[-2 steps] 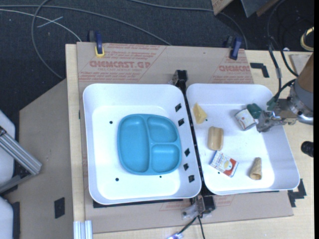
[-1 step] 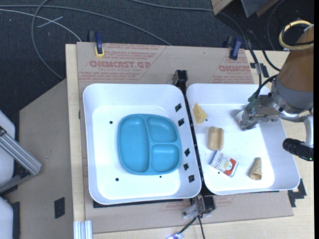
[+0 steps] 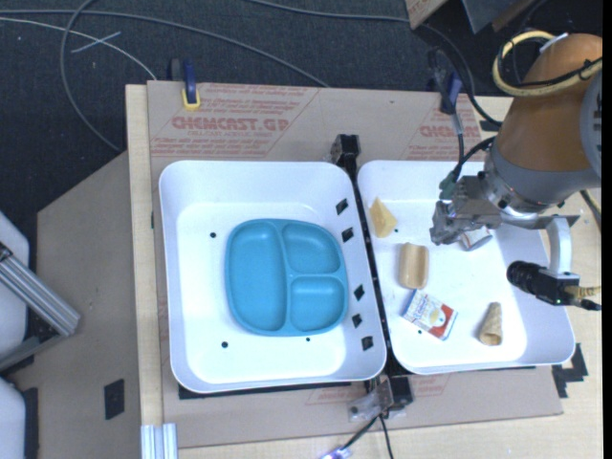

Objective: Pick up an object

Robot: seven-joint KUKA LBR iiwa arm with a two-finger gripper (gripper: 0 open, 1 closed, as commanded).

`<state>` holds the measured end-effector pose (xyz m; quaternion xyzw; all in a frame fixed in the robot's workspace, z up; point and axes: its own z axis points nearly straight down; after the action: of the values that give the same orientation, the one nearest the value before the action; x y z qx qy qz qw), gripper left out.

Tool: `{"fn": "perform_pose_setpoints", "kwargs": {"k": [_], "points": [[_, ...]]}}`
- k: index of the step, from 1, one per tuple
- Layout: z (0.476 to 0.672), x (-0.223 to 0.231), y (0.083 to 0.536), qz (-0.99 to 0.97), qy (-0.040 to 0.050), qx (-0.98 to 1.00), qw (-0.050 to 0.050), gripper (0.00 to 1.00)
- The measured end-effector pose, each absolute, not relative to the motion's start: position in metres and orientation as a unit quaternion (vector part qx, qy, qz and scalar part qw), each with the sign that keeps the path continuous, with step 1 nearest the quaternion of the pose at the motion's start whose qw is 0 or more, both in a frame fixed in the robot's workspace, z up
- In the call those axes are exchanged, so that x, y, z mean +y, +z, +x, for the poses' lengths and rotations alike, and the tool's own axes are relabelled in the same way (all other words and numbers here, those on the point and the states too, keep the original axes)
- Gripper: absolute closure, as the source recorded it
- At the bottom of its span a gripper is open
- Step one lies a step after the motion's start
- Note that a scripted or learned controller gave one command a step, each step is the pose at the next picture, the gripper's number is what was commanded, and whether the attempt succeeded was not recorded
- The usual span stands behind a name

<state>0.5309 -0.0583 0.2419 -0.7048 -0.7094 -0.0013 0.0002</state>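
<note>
In the right bin (image 3: 535, 352) lie several small objects: a pale yellow wedge (image 3: 382, 218) near the divider, a tan cylinder (image 3: 413, 265) below it, a small blue, white and red carton (image 3: 428, 314), and a tan cone (image 3: 491, 324) at the right. My gripper (image 3: 461, 229) hangs over the upper middle of the right bin, to the right of the yellow wedge and above the tan cylinder. I see nothing between its fingers. The left bin (image 3: 191, 285) holds a blue divided plate (image 3: 285, 276).
Black clips (image 3: 356, 285) run along the divider between the two bins. A cardboard sheet (image 3: 229, 118) lies under the bins, with a blue and yellow clamp (image 3: 190, 82) at its far left edge. Cables trail over the dark floor behind.
</note>
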Motion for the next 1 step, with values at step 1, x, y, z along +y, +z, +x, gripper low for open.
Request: {"fn": "perform_pose_setpoints", "kwargs": {"k": [1], "points": [[0.5359, -0.003, 0.2488, -0.705, -0.0012, -0.71, 0.0, 1.0]]}}
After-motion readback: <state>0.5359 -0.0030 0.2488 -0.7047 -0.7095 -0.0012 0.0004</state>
